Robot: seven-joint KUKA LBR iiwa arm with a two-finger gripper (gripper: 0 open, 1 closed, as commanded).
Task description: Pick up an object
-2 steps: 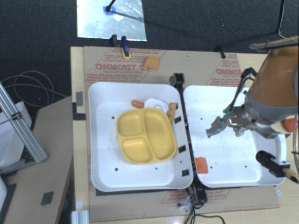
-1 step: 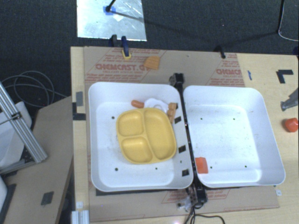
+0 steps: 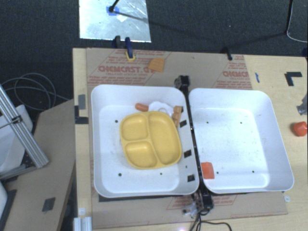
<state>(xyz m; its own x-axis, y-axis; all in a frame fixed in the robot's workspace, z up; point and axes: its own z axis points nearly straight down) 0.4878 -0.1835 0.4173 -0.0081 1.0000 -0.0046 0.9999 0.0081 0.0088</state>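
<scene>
Two shallow white bins side by side on the tabletop (image 3: pixel 269 69), over a brown printed cardboard sheet (image 3: pixel 125 69).

Left bin (image 3: pixel 103 177): a yellow divided tray (image 3: pixel 150 140) with three compartments sits near the middle, turned at an angle. Just past its far edge is a small orange sausage-shaped piece (image 3: pixel 142 107), touching or nearly touching the tray rim. Beside that, a white rounded item (image 3: pixel 160 107) is partly hidden behind the tray; I can't tell what it is. A small tan block (image 3: pixel 177 113) stands at the tray's far right corner, close to the bin's right wall.

Right bin (image 3: pixel 276 143): an orange-red block (image 3: pixel 207 170) lies in the near left corner, against the left wall. Small dark holes dot the floor.

Between the bins runs a black clamp strip (image 3: pixel 187 129), with wires (image 3: pixel 197 211) at its near end.

Outside the bins: a flat tan piece (image 3: pixel 156 64) on the cardboard on the far side of the left bin, and a blue and yellow clip (image 3: pixel 129 49) at the far edge. A shiny foil sheet (image 3: pixel 114 12) lies on the dark floor beyond the tabletop.

At the right edge, an orange-red thing (image 3: pixel 300 128) and a small grey part (image 3: pixel 302 107) poke in over the tabletop, well apart from the right bin's contents. Too little of it shows to make out the pincer, so I can't tell how wide it stands or whether it has anything.
</scene>
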